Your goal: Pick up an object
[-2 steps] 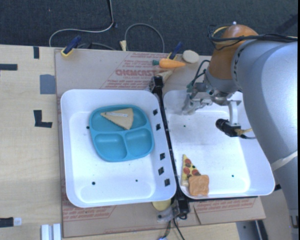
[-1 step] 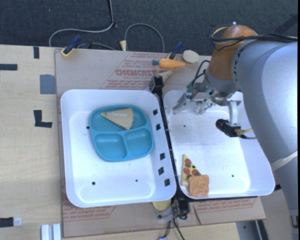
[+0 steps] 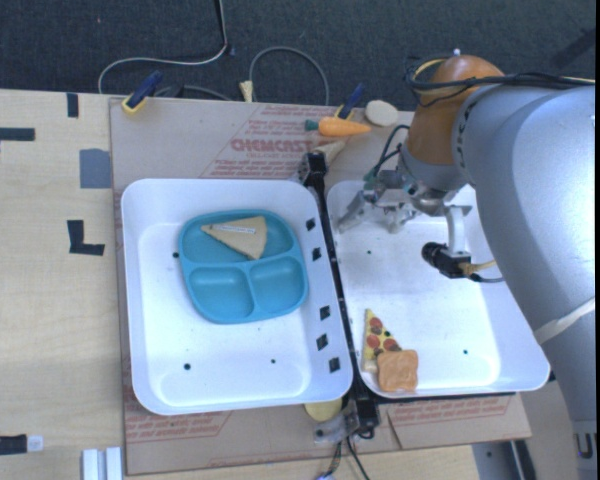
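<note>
pincer point(image 3: 372, 206) fingers unclear, arm point(image 3: 520, 168) partly cropped

A brown cardboard sheet point(image 3: 270, 138) with red printing lies under the two white bins, on a pale wooden bench point(image 3: 40, 298) that fills the left of the frame. Black tape marks point(image 3: 80, 238) sit on the wood at the left, with a grey square patch point(image 3: 94, 167) above them. Dark carpet point(image 3: 100, 18) runs across the top of the frame, and a thin cable point(image 3: 218, 13) loops over it towards the upper centre. A yellow and blue clamp point(image 3: 140, 94) grips the cardboard's upper left corner. A row of black clips point(image 3: 323, 268) runs down the seam between the bins.
</note>
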Controlling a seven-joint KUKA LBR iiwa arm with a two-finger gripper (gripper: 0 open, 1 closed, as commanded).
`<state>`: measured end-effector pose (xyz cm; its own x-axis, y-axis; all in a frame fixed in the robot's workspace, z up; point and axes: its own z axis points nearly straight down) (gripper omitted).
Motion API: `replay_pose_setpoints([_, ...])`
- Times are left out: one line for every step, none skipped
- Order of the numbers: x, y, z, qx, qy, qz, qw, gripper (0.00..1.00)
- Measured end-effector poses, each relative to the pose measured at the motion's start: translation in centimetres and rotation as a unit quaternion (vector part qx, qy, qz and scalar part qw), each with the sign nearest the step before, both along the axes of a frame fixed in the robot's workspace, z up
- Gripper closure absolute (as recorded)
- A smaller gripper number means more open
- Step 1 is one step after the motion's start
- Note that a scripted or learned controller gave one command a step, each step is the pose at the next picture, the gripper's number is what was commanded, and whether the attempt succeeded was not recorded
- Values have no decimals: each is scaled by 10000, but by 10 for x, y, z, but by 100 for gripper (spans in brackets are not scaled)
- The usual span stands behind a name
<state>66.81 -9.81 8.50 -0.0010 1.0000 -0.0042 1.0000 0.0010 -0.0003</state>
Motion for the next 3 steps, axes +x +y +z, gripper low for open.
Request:
replay_pose_setpoints([1,-35,1,11,-20,-4,10000,0])
replay_pose_setpoints([-24,-2,1,6,-16,4,10000,0])
replay_pose_setpoints([2,-11,1,18,-16,9,10000,0])
